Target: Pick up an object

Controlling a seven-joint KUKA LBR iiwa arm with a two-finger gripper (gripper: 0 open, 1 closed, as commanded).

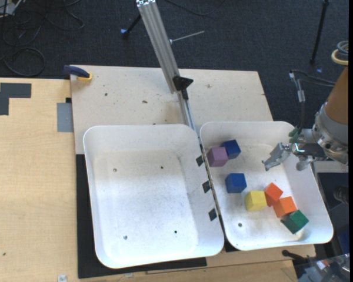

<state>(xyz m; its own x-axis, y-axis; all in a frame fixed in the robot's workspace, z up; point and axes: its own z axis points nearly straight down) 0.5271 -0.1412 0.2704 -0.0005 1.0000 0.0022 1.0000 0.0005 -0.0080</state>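
On the bench (pixel 129 93), the left bin (pixel 106 157) sits beside the right bin (pixel 247 131), which holds purple (pixel 217 155), blue (pixel 230 148), second blue (pixel 236 183), yellow (pixel 255 201), orange (pixel 273 192) and green (pixel 295 221) cubes. The pincer (pixel 288 156) hovers open over the right bin, gripping nothing.

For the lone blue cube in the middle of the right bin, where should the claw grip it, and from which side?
Judging by this view, come straight down on the blue cube and pinch two opposite side faces. It sits apart from the yellow cube and purple cube, so every side looks free.
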